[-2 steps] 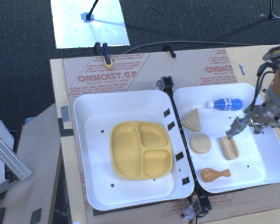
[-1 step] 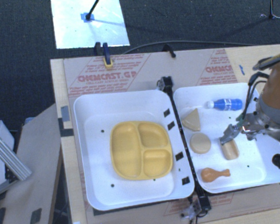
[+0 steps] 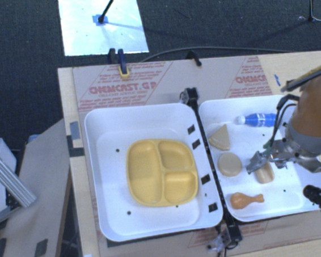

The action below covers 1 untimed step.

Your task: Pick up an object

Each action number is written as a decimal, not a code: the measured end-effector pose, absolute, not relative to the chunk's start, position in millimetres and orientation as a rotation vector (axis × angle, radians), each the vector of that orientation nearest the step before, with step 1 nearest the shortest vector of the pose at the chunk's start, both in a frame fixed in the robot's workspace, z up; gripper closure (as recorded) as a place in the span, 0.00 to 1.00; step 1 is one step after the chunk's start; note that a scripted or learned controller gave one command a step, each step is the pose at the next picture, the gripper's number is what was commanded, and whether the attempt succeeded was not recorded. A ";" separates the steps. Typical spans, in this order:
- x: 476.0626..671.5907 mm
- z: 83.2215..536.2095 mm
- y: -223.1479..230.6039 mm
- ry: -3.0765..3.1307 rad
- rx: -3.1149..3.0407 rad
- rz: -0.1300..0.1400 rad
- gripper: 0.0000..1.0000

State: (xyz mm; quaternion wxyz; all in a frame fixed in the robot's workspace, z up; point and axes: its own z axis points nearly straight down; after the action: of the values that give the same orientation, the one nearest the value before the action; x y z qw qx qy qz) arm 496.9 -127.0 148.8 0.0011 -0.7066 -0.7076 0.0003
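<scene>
My hand (image 3: 261,164) is low in the right-hand shallow white bin (image 3: 254,209), over a small tan block-shaped piece (image 3: 264,173). It looks set to straddle it, but I can't tell the opening from this angle. Round beige disc (image 3: 230,164) just beside; orange drumstick-shaped toy (image 3: 246,200) and blue-and-white tube (image 3: 258,120) sit clear. Yellow divided plastic tray (image 3: 161,171) is in the left-hand bin.

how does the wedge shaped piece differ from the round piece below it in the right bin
The wedge piece has a pointed top and straight sides; the round piece is a disc with no corners. The wedge piece lies nearer the bin's far side, the round piece nearer the middle, closer to the gripper. Both are tan and lie in the right bin, near its left wall.
</scene>
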 end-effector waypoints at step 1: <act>491.3 91.8 -120.0 -2.222 -2.219 0.000 0.00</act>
State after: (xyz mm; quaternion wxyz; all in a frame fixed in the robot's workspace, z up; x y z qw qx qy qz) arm 491.3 -120.0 91.8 0.0008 -0.7066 -0.7076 -0.0001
